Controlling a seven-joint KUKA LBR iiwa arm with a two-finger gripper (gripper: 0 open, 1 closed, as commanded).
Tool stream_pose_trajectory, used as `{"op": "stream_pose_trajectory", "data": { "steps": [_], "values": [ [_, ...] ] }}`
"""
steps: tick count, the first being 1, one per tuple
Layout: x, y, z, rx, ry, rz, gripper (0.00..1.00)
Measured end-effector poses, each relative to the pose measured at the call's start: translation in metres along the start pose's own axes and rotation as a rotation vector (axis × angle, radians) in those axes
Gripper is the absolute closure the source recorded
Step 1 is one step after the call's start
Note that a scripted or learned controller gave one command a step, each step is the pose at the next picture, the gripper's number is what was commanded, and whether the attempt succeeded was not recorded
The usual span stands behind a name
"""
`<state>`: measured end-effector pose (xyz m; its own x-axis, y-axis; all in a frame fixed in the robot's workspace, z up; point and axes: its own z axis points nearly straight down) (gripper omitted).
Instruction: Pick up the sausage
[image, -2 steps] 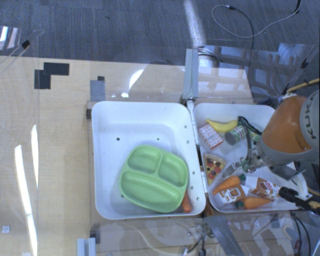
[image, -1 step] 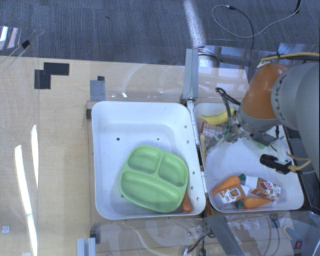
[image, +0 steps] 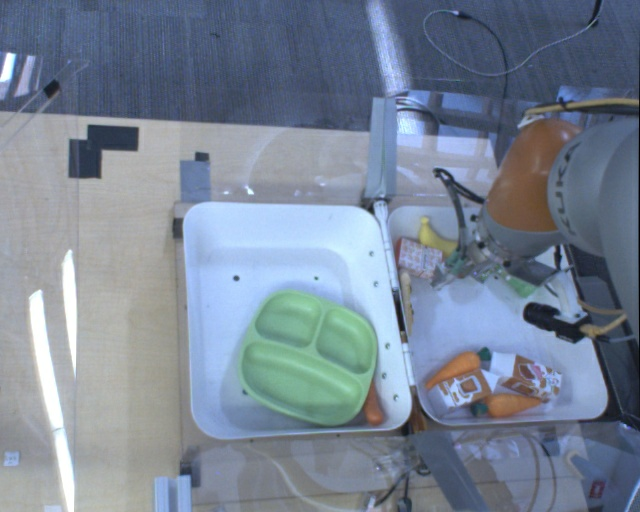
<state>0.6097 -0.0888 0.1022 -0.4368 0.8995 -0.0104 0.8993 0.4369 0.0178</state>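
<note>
Down at the near edge of the right-hand shallow white bin (image: 590, 395): two orange plastic carrots with green tops, one (image: 455, 367) angled up to the right, the other (image: 508, 405) lying flatter and nearer, with a small white-and-orange printed carton (image: 468, 389) wedged between them and a brown-and-white carton (image: 530, 377) just to the right

Over in the left-hand shallow white bin (image: 215, 300), tucked into the near right corner: the short reddish-brown toy sausage (image: 372, 408), pressed against the bin wall and touching the rim of the green divided plastic plate (image: 308, 357), partly hidden by it

Plate filling the near half of that bin, tilted slightly

Farther back, across in the right bin: the two-finger gripper (image: 462, 268) low over the far part, well apart from the sausage, nothing seen in its grasp; open or closed, cannot tell from here

Just left of it, a red-and-white printed snack packet (image: 417, 258); just beyond, a yellow toy banana (image: 436, 236)

Above and right, the grey arm with its orange band (image: 530, 185), reaching in
</note>
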Motion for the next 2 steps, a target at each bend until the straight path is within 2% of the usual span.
{"op": "stream_pose_trajectory", "data": {
  "steps": [1,2],
  "values": [
    [0.001,0.0,0.0,-0.001,0.0,-0.001,0.0],
    [-0.061,-0.064,0.013,0.009,0.002,0.096,0.0]
  ]
}}
